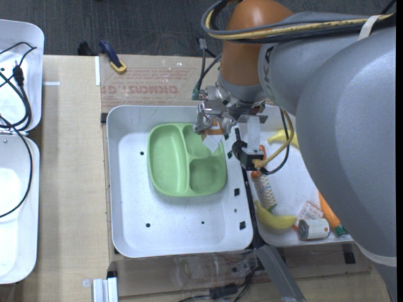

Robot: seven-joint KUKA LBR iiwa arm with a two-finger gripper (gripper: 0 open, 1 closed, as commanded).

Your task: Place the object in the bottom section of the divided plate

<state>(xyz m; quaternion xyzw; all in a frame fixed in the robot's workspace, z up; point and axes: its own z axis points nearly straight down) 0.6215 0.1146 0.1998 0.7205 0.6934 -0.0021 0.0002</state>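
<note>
Hovering over the plate's (182, 162) 1 o'clock corner, the gripper (211, 126) hangs above the left bin (126, 231), arm reaching in from 3 o'clock. Something orange shows at its tip, but whether the jaws grip it, or how wide they stand, I cannot tell. The green plate lies flat mid-bin, its sections bare, so the object is likely either that orange bit or among the banana (276, 219), carrot (329, 211) and can (313, 229) in the right bin (296, 175) at 4 o'clock.
</note>
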